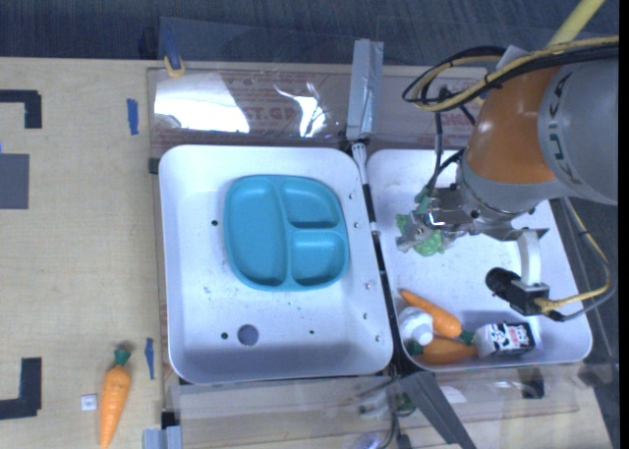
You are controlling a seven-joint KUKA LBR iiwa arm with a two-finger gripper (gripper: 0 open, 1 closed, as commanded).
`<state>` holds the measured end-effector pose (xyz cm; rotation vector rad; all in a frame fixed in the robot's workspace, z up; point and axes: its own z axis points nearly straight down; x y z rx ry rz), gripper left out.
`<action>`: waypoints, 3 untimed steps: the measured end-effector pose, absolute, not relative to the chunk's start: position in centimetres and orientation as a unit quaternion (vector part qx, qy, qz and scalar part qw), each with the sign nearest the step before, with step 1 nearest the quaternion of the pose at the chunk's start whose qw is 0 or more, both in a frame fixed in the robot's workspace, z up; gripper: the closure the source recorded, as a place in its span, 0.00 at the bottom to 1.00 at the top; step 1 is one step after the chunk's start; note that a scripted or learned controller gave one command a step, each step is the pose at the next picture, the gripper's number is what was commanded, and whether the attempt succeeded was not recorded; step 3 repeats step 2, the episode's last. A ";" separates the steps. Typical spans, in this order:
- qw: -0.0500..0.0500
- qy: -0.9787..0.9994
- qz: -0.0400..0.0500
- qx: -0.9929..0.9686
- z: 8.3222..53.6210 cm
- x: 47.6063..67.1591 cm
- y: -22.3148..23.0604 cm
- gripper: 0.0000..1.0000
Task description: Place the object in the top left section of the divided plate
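Observation:
The blue divided plate [285, 231] lies in the left white bin [197, 319], with one large section on its left and two smaller ones on its right. My gripper [423, 226] hangs over the left part of the right bin [570, 339], close to the wall between the bins. A small green object [429, 244] shows right at the gripper's tip; whether it is held or just lying beneath is unclear from here. The arm's orange band [511, 133] is above the bin's far right.
In the right bin's front lie two orange carrots [434, 312] [450, 349], a small white bottle [415, 327] and a milk carton [506, 337]. Another toy carrot [115, 393] rests on the wooden bench, left of the left bin. A grey post [362, 88] stands behind the bins.

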<state>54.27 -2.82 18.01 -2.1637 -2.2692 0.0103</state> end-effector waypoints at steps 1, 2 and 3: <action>0.002 -0.778 0.002 -0.629 19.8 58.5 5.2 1.00; 0.002 -0.777 0.002 -0.629 19.8 58.5 5.0 0.00; 0.002 -0.777 0.002 -0.629 19.8 58.5 5.0 0.00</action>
